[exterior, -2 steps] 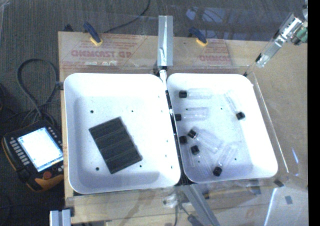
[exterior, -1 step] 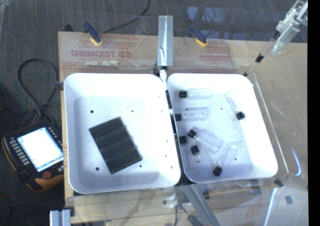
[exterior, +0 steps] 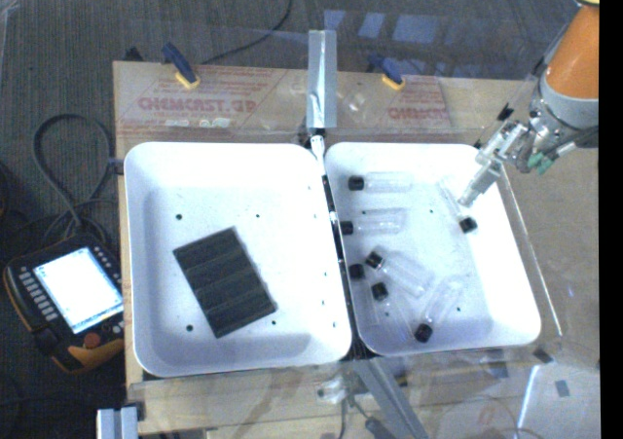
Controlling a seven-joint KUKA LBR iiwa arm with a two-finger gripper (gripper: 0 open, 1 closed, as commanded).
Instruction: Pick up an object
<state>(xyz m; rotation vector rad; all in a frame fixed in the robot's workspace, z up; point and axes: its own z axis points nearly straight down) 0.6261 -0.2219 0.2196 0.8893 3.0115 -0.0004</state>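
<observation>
In the left shallow white bin [exterior: 156, 194] on the tabletop, a dark ribbed rectangular slab [exterior: 224, 281] lies flat at left of centre of the frame, well apart from the arm. The right shallow white bin [exterior: 521, 320] holds several clear plastic vials with black caps [exterior: 414, 283], scattered and nearly invisible against the white. At upper right, the tool [exterior: 474, 190] hangs over that bin's upper right part, near one capped vial [exterior: 458, 210]; I cannot tell how wide it stands. Likely trouble: a smooth round vial rolls or squirts aside as the tool closes, leaving nothing gripped.
</observation>
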